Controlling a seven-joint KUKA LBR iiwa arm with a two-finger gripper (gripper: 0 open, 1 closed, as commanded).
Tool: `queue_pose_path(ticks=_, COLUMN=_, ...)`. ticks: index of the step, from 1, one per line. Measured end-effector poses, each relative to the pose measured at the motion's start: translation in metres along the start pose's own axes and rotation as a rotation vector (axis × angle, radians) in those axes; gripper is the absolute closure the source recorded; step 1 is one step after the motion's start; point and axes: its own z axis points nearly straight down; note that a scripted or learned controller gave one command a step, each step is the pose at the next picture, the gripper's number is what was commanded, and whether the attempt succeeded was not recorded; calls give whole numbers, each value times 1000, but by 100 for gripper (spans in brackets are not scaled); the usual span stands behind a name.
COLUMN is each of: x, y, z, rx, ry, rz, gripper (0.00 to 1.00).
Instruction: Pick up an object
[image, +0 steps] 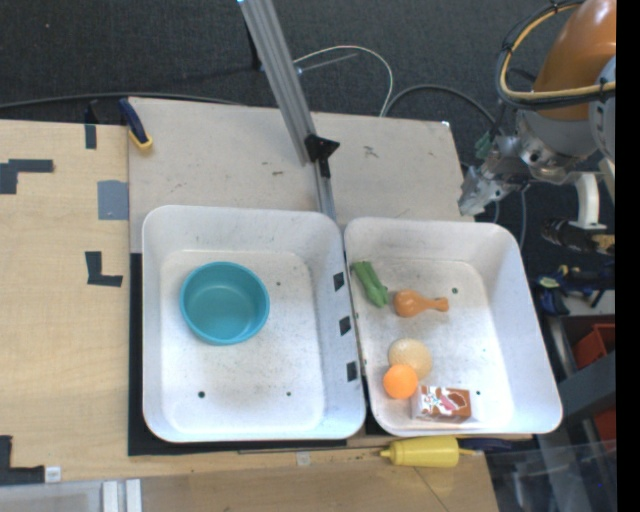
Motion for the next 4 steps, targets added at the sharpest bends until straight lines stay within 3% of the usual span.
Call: queue_pose_path(ticks=4, x=210, y=4, z=35, rx=7, ry=2, rz=-4, gripper=100)
